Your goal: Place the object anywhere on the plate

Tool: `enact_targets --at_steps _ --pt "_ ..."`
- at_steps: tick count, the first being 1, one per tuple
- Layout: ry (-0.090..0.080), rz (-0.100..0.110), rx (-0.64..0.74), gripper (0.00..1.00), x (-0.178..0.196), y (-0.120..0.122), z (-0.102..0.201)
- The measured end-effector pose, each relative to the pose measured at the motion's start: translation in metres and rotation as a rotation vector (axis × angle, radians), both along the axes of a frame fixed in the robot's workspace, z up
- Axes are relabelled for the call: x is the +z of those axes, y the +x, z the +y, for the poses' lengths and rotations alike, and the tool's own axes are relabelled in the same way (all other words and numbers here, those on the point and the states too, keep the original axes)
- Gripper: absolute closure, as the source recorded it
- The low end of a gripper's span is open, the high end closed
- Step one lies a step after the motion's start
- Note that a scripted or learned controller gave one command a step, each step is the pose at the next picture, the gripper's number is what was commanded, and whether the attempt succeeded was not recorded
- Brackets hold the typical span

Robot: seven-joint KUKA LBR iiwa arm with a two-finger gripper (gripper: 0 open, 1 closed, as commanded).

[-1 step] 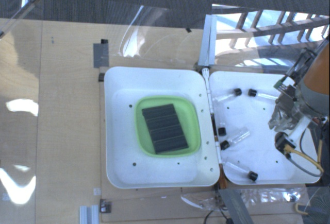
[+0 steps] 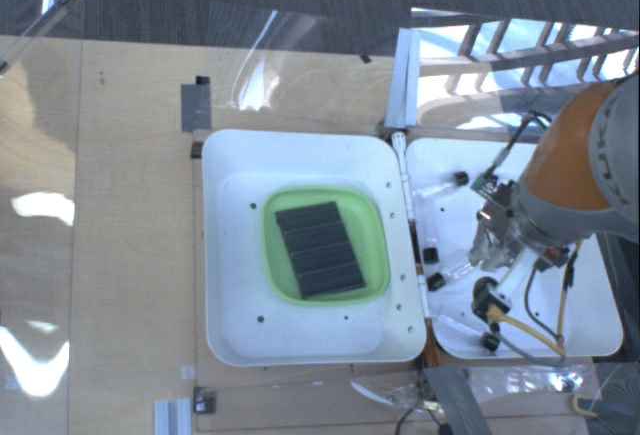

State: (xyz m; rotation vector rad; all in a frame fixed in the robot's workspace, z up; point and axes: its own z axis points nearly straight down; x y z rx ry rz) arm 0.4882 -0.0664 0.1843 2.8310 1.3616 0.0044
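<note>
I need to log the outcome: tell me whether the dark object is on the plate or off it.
On it. The dark ribbed block lies flat inside the green plate in the left bin, green rim showing all around. The gripper is over the right bin.

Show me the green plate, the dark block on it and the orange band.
plate (image 2: 372,235): camera view, bare right rim.
block (image 2: 319,250): camera view, middle of its ridged top.
orange band (image 2: 570,155): camera view, its upper curved surface.
</note>
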Motion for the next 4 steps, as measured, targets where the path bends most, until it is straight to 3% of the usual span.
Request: enact_targets --at_steps 1,2,3,4 --pt "0.0 0.0 -0.001 0.0 0.0 0.0 0.0" --pt "-0.003 -0.005 -0.012 0.0 0.052 0.069 -0.038" --pt "-0.002 0.001 -0.09 0.0 0.016 0.065 -0.088" --pt "-0.003 -0.003 -0.091 0.0 0.054 0.0 -0.129"
